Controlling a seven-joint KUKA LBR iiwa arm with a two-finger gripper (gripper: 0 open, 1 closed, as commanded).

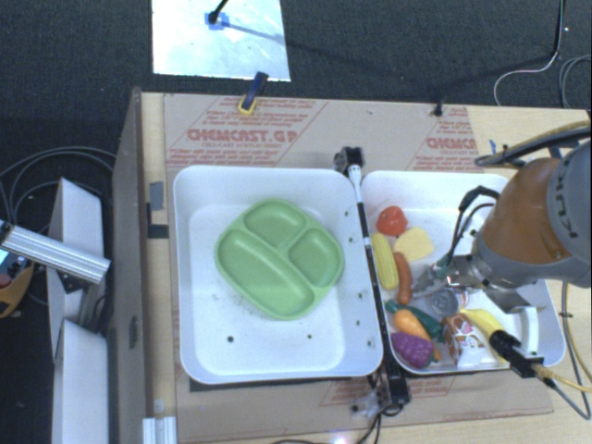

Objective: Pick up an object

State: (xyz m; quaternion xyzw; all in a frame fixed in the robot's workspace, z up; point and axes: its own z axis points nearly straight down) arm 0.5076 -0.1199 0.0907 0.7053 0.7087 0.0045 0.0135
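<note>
The right bin (435, 185) holds toy food. A red tomato (392, 219) and a pale yellow piece (414, 243) lie near its back left. A yellow corn cob (382, 253) and an orange sausage (403, 277) lie along its left wall. At the front are a carrot (412, 322), purple grapes (413, 350), a banana (482, 321) and a red-and-white item (460, 337). My gripper (435, 283) hangs low over the middle of this bin, just right of the sausage and above the carrot. The wrist hides what is under it.
The left bin (208, 340) holds a green divided plate (279, 258). The arm's orange band (525, 216) covers the right bin's right side. A black clip (351, 160) sits at the back where the bins meet. Cables trail at the right.
</note>
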